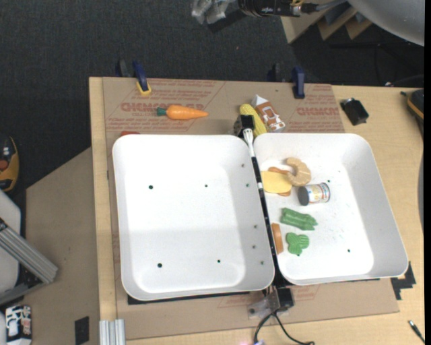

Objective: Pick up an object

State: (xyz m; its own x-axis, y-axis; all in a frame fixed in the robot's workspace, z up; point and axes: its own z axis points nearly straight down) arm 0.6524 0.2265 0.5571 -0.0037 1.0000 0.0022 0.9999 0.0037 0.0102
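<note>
The right bin (pixel 363 202) holds several small objects along its left side: a yellow piece (pixel 276 180), a tan pastry-like piece (pixel 297 170), a small can (pixel 314 194) on its side, two green pieces (pixel 298 219) (pixel 297 242), and a thin orange strip (pixel 277 237) against the left wall. My gripper (pixel 210 10) hangs at the very top of the view, over the dark floor behind the bench, far from both bins. The arm's orange band (pixel 273 8) is just right of it.
The left bin (pixel 182 209) sits beside the right one. Behind the bins on the cardboard lie an orange carrot (pixel 182 112), a yellow corn cob (pixel 250 114), a brown carton (pixel 269 116) and a black block (pixel 354 110). Blue clamps (pixel 141 77) (pixel 297 79) hold the back edge.
</note>
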